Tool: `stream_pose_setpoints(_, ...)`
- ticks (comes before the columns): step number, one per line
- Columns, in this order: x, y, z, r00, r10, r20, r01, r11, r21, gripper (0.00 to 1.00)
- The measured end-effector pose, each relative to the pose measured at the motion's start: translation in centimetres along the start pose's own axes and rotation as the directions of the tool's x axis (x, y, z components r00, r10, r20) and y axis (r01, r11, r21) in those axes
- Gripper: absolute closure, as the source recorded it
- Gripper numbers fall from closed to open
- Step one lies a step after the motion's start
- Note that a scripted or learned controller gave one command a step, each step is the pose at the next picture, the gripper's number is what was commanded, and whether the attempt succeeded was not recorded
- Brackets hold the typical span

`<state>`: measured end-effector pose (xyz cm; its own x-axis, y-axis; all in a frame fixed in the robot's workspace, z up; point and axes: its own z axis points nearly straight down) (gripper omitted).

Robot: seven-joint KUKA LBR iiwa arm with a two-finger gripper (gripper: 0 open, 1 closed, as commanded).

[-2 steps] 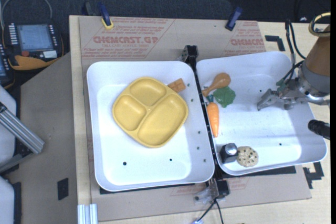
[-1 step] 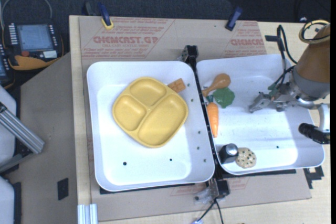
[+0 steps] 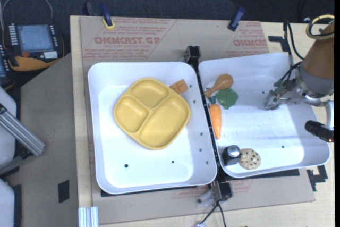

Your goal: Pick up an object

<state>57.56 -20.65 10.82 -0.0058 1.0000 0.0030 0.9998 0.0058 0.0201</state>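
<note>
Nearest the camera, at the front edge of the right bin (image 3: pixel 313 154), a cookie (image 3: pixel 249 158) lies flat on the bin floor with a small dark, round object (image 3: pixel 231 153) touching its left side; what that object is I cannot tell. Both sit close to the front wall, which could crowd a grasp from above.

Further back, along the left wall of the same bin, a carrot (image 3: pixel 215 120) lies lengthwise, its green top (image 3: pixel 227 98) pointing away from the camera. Just behind it, a tan wooden spoon (image 3: pixel 220 84) rests at a slant, touching the green. These three are bunched against the divider, so any of them would be awkward to take cleanly.

In the left bin (image 3: pixel 106 130) a yellow divided plate (image 3: pixel 152 112) lies flat near the middle, and a small brown block (image 3: pixel 179 86) peeks out from its far right edge.

The gripper (image 3: pixel 277 98) sits low over the far right part of the right bin, over bare floor, well apart from every item. Its fingers are too small and blurred to read, so I cannot tell how far apart they are, and nothing is visibly between them. The pick appears not yet made; the nearest candidates seem to be the spoon and carrot to its left.

The bench (image 3: pixel 159 34), a board clamped at its far edge, carries both bins.
</note>
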Motion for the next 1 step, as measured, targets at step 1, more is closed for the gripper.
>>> stream_pose_setpoints(1,-0.37,0.59,-5.91,1.000,0.004,0.005,-0.004,1.000,0.018,1.00)
